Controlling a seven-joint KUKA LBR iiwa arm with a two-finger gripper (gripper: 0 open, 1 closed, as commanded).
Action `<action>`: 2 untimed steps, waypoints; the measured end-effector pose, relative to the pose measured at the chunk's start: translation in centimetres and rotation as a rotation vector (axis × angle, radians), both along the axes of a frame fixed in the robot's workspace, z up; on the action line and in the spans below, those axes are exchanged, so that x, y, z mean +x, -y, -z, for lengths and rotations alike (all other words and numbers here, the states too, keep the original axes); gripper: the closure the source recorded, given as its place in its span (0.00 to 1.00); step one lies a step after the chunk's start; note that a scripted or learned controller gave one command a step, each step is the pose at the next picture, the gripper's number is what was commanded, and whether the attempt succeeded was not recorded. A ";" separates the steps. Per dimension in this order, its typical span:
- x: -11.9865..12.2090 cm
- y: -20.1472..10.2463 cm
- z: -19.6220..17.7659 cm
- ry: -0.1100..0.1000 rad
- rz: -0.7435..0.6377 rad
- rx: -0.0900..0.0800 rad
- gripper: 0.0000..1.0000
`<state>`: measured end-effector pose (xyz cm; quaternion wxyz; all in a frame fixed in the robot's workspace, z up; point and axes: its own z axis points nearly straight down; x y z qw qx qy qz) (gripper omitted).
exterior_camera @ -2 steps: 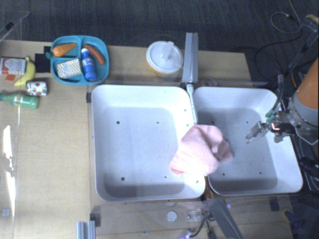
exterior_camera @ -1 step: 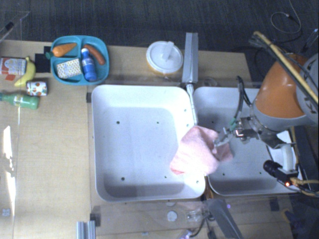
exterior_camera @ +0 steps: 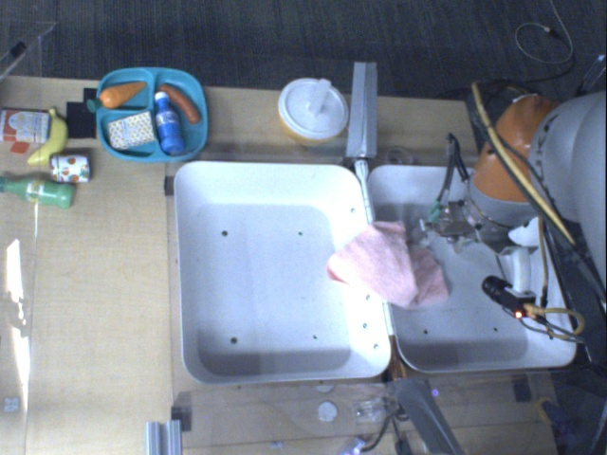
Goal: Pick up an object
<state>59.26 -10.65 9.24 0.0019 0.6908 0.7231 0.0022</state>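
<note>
A pink cloth (exterior_camera: 387, 263) lies crumpled across the rim between the two bins, partly in the left bin (exterior_camera: 256, 273) and partly in the right bin (exterior_camera: 474, 339). My gripper (exterior_camera: 424, 233) is low in the right bin, at the cloth's upper right edge, with the grey arm and its orange band (exterior_camera: 507, 150) behind it on the right. Whether the gripper touches the cloth is hidden by its own body.
On the bench at the back left stands a blue divided tray (exterior_camera: 152, 112) with toy food. A white lidded cup (exterior_camera: 313, 110) stands behind the bins. A banana (exterior_camera: 47, 138), a can (exterior_camera: 70, 168) and a green bottle (exterior_camera: 38, 191) lie far left. Cables (exterior_camera: 531, 301) hang over the right bin.
</note>
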 end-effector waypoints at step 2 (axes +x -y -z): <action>-4.9 -0.1 0.2 0.015 -0.193 -0.004 0.00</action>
